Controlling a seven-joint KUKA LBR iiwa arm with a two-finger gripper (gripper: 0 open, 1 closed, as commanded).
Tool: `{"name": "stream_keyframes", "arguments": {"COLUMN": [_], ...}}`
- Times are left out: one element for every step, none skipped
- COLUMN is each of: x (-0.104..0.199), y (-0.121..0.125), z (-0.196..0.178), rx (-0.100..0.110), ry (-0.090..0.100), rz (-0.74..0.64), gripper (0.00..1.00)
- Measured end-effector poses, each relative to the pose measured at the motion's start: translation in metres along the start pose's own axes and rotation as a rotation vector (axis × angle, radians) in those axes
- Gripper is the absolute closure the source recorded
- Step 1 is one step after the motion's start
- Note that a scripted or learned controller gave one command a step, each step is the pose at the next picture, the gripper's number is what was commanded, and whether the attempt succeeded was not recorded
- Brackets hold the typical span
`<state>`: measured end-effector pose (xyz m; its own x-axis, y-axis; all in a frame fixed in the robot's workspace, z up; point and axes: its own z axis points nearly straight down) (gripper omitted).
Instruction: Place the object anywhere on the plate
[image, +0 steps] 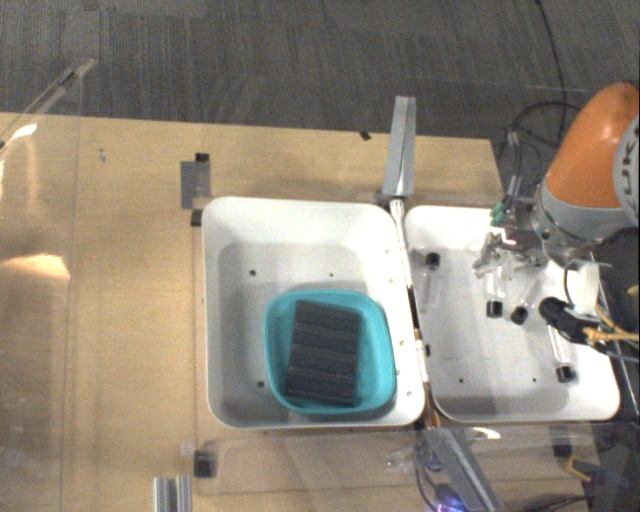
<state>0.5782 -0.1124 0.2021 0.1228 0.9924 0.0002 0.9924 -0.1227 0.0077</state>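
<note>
Two white bins are sitting side by side on the wooden bench (100, 330). Left bin (230, 300) is holding a teal square plate (378, 345) toward its front, and a dark ribbed block (324, 350) is lying flat on that plate, tilted slightly, well inside the rim. Right bin (470, 370) is showing small dark spots on its floor. Grey arm with orange band (595, 150) is reaching in from the right, hanging over the right bin's back half. Gripper (505, 258) is hovering there, well apart from the block; whether it is released or clenched cannot be told.
</note>
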Motion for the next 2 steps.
{"name": "stream_keyframes", "arguments": {"x": [0.086,0.145], "y": [-0.019,-0.076], "z": [0.017,0.015], "rx": [0.002,0.005], "ry": [0.001,0.002], "rz": [-0.035,-0.225], "gripper": [1.00,1.00]}}
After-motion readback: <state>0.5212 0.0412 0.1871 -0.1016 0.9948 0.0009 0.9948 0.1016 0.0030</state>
